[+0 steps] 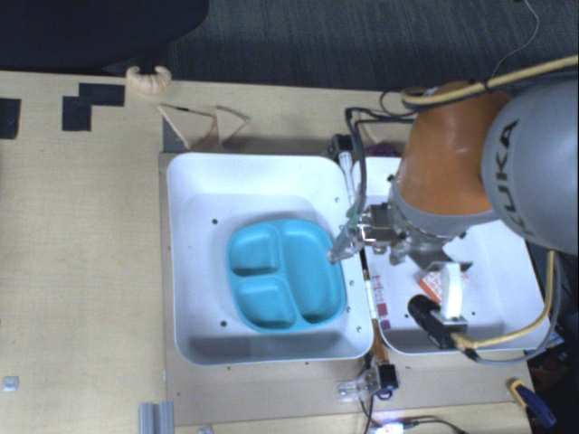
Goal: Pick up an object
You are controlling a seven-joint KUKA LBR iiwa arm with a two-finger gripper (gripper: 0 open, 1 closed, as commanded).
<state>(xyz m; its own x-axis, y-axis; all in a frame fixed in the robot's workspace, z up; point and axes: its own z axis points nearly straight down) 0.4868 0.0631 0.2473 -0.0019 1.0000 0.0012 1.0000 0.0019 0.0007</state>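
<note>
A blue divided tray (282, 274) with three compartments lies flat in the left white bin (204, 242). My gripper (346, 242) hangs low over the ridge between the two bins, right at the blue tray's right edge. Whether it touches the tray I cannot tell. A small orange and white item (434, 285) lies in the right bin (507, 269), just right of the gripper and partly under the wrist. The arm covers most of the right bin.
The grey and orange arm (457, 165) spans the right bin from the right. A bit of something purple (384, 150) shows at that bin's far edge. Cables and small connectors (375, 382) lie on the bench in front of the bins.
</note>
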